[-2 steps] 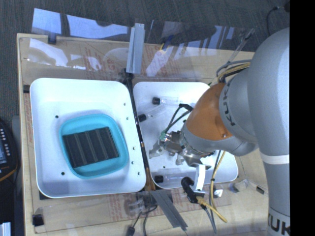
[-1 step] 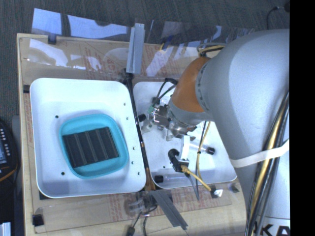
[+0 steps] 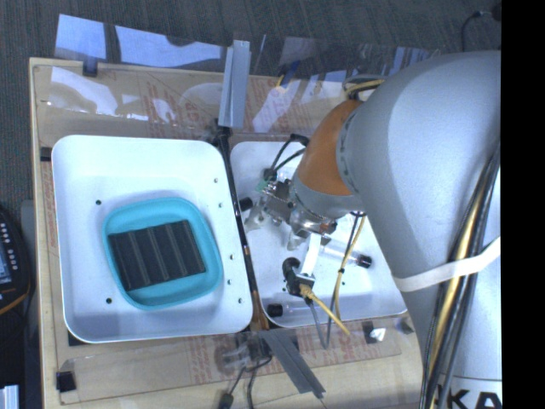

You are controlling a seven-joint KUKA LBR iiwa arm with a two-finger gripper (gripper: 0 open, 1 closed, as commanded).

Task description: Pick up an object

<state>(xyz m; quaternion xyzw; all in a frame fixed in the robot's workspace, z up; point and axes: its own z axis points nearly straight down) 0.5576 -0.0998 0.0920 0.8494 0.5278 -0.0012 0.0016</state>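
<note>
Bulky grey arm [image 3: 426, 160], orange band [image 3: 325, 156].

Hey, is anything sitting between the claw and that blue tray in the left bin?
Only the bins' adjoining walls. The claw is down in the right bin, the blue tray lies mid-floor in the left bin, and no loose object shows between them.

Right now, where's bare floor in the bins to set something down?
Left bin: bare white floor between the far rim and the teal tray, plus a narrower strip along the tray's left side in view. Right bin is crowded by the arm.
</note>
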